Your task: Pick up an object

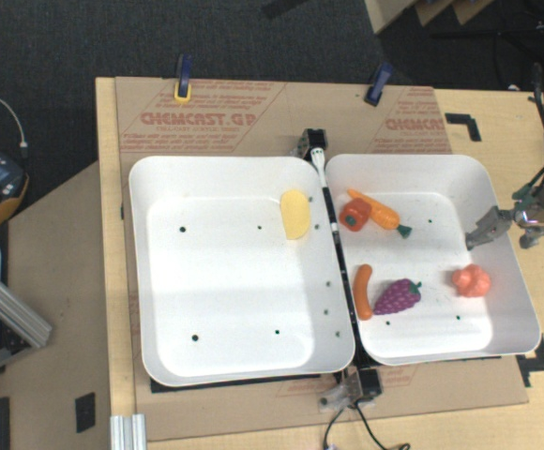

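Camera view: sausage [363, 292] lies in right bin [445, 178], long axis 12 to 6 o'clock, grapes [397, 296] at its 3. Gripper [506, 223] at bin's 3 o'clock rim, grip unreadable.

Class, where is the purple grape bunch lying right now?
The purple grape bunch lies in the right bin, near its front, just right of the orange sausage.

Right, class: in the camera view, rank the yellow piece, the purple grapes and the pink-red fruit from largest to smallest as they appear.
1. Yellow piece, left bin.
2. Purple grapes, right bin, only slightly smaller, so these two are close.
3. Pink-red fruit, right bin, clearly smallest.
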Controlling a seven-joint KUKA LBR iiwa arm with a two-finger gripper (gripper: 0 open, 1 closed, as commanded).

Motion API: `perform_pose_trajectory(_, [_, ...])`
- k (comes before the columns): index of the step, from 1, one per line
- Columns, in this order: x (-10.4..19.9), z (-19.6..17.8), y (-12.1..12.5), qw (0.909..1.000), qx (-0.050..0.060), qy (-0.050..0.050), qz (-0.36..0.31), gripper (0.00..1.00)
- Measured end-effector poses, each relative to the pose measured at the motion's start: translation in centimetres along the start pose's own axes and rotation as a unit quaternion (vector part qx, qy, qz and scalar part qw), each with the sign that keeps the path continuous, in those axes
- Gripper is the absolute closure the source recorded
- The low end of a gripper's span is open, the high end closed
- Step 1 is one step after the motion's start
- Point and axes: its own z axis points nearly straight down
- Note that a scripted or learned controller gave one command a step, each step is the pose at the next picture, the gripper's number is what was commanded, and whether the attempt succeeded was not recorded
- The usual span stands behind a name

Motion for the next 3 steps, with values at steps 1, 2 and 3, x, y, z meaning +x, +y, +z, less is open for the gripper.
perform_pose_trajectory(1, [0.0,-1.1,0.1,1.0,-0.002,-0.001,0.0,1.0])
perform_pose_trajectory(2, [10.0,-5.0,-2.7,1.0,0.0,0.001,-0.004,1.0])
perform_pose_trajectory(3, [17.9,-10.7,-2.5,1.0,-0.004,0.001,-0.005,1.0])
